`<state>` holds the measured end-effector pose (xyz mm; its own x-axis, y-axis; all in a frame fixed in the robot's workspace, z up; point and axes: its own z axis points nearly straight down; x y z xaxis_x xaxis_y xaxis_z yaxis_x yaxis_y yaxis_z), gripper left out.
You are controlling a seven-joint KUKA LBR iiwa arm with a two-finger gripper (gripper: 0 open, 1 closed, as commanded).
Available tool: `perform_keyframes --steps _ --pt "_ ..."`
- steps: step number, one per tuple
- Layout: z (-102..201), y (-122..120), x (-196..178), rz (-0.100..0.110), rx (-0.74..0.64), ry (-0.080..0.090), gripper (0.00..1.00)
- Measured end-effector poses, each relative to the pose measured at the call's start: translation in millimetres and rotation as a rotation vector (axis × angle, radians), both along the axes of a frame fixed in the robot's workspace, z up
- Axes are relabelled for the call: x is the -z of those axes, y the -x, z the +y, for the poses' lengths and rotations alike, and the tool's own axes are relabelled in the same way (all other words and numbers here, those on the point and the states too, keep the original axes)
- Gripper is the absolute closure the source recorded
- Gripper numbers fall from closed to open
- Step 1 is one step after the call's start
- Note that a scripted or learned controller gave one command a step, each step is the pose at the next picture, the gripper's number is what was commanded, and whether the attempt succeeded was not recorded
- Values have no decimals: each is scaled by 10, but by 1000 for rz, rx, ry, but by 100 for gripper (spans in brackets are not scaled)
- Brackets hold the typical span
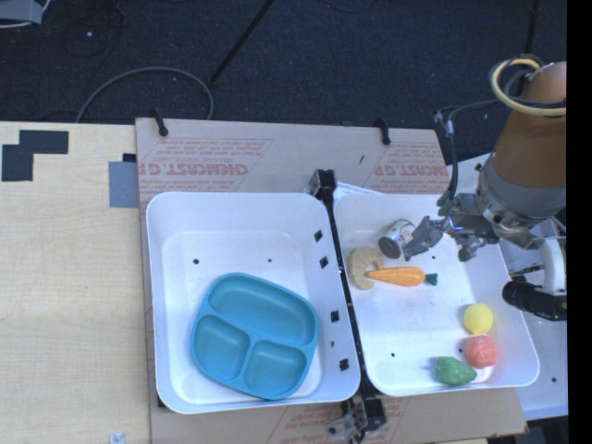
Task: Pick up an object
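Observation:
In the right bin point(518, 377) lie an orange carrot point(397, 276) with a green stub, a beige round piece point(360, 266) touching its left end, a yellow ball point(478, 318), a pink-red fruit point(480, 351) and a green vegetable point(453, 371). A small shiny metal can point(395, 239) lies near the bin's back. My gripper point(419, 238) reaches in from the right and sits right against the can's right side, just above the carrot. The grey arm with its orange band point(536, 109) rises behind it.
The left bin point(166, 248) holds a blue divided plate point(254, 334). A black-clipped divider point(335, 294) separates the bins. Cardboard point(240, 160) lies under both, with pale bench point(65, 294) to the left and cables on dark floor behind.

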<state>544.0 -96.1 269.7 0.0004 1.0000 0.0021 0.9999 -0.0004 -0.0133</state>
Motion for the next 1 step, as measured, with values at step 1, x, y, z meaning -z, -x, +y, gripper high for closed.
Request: perform_keyframes --steps 1 --pt "-2 -16 -46 -9 -1 1 0"
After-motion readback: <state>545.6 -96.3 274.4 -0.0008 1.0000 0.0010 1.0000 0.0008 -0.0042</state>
